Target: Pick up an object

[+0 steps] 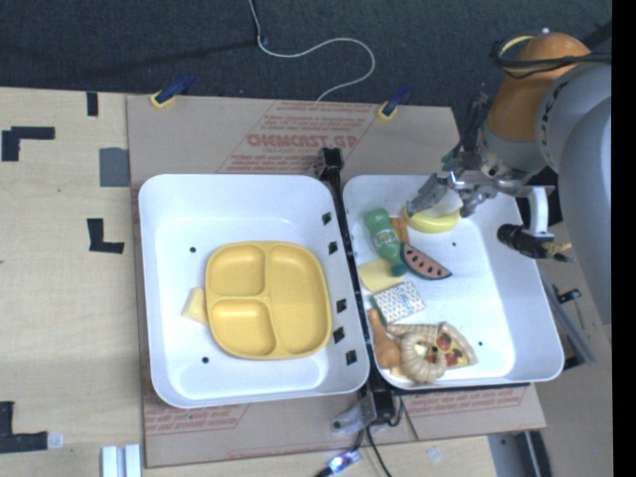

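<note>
My gripper (434, 200) hangs over the far part of the right bin (517, 296), directly above a pale yellow rounded piece (433, 223), which sits just under its tip. The view does not settle whether the piece is held. In the same bin lie a green bottle-shaped toy (381, 232), a watermelon slice (425, 263), a yellow wedge (379, 275), a blue-patterned white square (400, 300), an orange stick (379, 334), a pizza slice (452, 345) and a tan ring (415, 358).
The left bin (169, 217) holds a yellow divided plate (268, 299) with a pale yellow scrap (193, 306) poking out at its left. The grey arm (586, 127) with its orange band (532, 87) comes in from the upper right. A white cable (318, 50) lies behind the bins.
</note>
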Controlling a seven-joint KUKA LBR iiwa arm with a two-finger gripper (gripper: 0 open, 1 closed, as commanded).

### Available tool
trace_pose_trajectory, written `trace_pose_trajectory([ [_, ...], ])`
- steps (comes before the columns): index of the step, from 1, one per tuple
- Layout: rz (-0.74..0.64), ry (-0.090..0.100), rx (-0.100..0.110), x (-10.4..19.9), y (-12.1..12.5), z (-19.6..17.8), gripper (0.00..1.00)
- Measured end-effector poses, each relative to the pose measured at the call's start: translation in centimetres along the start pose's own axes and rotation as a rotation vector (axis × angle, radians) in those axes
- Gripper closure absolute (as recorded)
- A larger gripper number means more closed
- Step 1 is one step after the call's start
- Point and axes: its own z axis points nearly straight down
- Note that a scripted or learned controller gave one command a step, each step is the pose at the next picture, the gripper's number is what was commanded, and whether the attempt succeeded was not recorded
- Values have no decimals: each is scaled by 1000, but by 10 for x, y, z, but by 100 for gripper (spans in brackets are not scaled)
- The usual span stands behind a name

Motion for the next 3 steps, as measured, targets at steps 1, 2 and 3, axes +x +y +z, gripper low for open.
trace_pose_trajectory([
  [1, 0, -2, -3, 0, 0, 45, 0],
  [2, -2, -2, -1, 1, 0, 34, 100],
  [3, 0, -1, -11, 1, 4, -30, 100],
])
